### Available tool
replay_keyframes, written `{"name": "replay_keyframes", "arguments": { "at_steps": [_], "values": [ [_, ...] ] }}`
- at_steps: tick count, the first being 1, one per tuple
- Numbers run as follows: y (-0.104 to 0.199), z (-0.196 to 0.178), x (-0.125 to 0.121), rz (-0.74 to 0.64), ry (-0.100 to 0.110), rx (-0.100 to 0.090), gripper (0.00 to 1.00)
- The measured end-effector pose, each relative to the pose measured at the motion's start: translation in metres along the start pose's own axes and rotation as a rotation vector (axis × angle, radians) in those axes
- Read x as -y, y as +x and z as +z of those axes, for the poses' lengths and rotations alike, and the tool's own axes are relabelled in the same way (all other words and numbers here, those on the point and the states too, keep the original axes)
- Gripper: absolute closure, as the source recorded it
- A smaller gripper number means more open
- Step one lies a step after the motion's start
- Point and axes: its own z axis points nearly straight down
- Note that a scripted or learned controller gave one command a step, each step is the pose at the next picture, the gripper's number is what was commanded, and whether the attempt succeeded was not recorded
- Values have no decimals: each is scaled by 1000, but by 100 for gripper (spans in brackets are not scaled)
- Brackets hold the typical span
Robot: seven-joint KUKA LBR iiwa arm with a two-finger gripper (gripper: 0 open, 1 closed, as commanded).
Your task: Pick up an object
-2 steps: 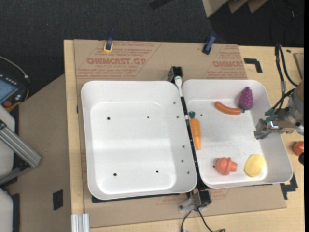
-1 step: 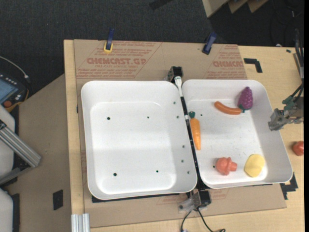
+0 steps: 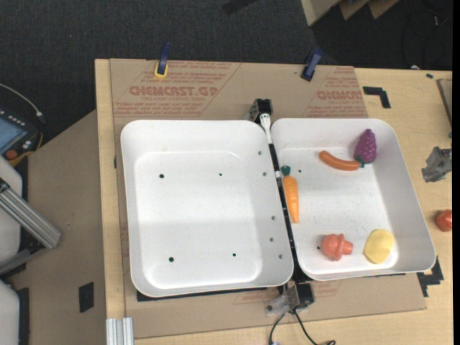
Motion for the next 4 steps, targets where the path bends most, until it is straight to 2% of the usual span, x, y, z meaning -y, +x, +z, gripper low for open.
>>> {"name": "replay_keyframes", "arguments": {
  "at_steps": [1,2,3,4],
  "values": [
    [45,75,2,-5,13,-7,100],
    [23,38,1,0,3,-2,100],
    [-4,-17,0,1,-1,1,100],
    [23,111,2,-2,16,-8,100]
  ]
}}
